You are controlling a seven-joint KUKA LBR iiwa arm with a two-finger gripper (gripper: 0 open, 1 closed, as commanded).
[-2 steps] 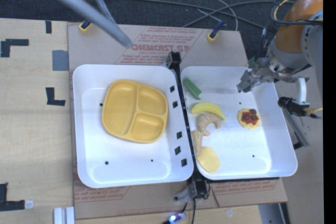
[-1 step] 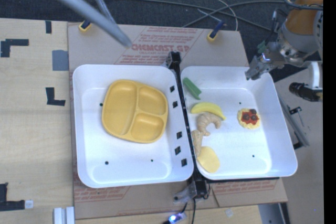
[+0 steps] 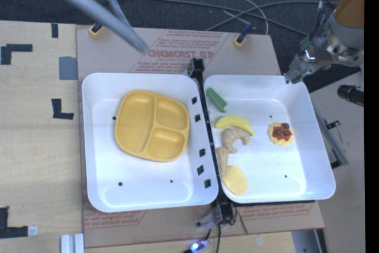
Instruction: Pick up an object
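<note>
My end effector (image 3: 294, 75) hangs outside the right bin (image 3: 308, 127), just past its upper right corner; I cannot tell its state. My arm (image 3: 346, 15) rises behind it at the right edge. In the right bin: green piece (image 3: 216, 99) top left, banana (image 3: 234, 123) below it, croissant (image 3: 234, 139) touching the banana, pale yellow piece (image 3: 235, 180) lowest, small tart (image 3: 280, 133) apart to the right. The left bin (image 3: 100, 145) holds a yellow divided plate (image 3: 151, 125). Both bins sit on the desk (image 3: 35, 145).

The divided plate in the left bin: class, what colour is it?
Yellow; the divided plate shows best in the camera view.
</note>
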